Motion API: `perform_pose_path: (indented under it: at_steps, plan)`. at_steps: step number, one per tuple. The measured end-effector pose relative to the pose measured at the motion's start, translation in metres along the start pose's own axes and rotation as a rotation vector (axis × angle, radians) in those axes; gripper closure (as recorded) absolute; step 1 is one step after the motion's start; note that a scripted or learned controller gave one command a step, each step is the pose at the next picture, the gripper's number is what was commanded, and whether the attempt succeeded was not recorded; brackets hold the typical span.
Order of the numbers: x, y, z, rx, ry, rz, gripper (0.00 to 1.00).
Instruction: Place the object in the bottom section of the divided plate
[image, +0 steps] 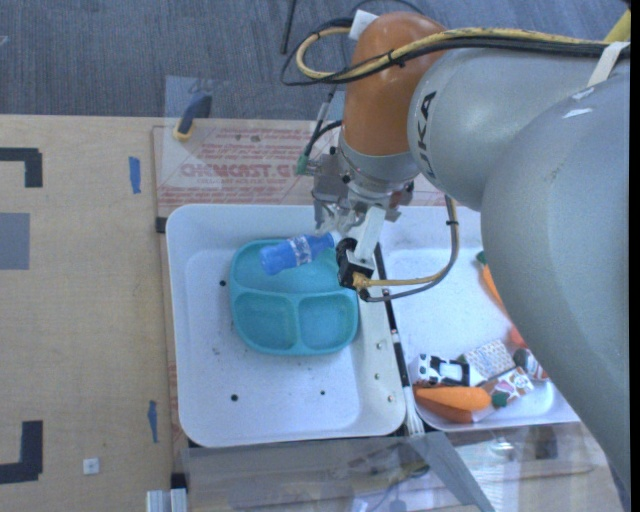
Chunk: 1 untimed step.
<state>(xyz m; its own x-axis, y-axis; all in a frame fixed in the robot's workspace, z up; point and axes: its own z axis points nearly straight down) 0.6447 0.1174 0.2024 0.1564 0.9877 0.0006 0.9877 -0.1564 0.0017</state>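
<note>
Pale wooden worktop (80, 330): black corner marks and short strips of blue tape (134, 175) at the left.

Brown cardboard sheet with red print (240, 170): lies flat at the far edge of the worktop, behind the bins.

Shallow white left bin (200, 400): a few small dark specks on its floor.

Teal plastic divided plate (270, 320): sits in the upper middle of the left bin, with one wide section on the far side and two smaller sections side by side on the near side.

Small clear plastic bottle with blue ends (292, 253): lies on its side in the far, wide section of the plate, its right end tilted up toward the tool. The two near sections hold nothing.

Tool (335, 222): hangs at the plate's far right corner, right at the bottle's right end. Open or closed: cannot be told from this view.

Grey arm with orange band (385, 90): reaches in from the right, above the tool.

Shallow white right bin (440, 300): in its near corner lie a black-and-white toy (440, 371), an orange carrot-shaped piece (453, 401) and a small patterned packet (490, 357), close together.
</note>
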Motion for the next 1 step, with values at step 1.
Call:
perform_pose_path:
  at_steps: [1]
  plan:
    - [-0.0004,0.0001,-0.0001,0.000,0.000,0.001,0.00]
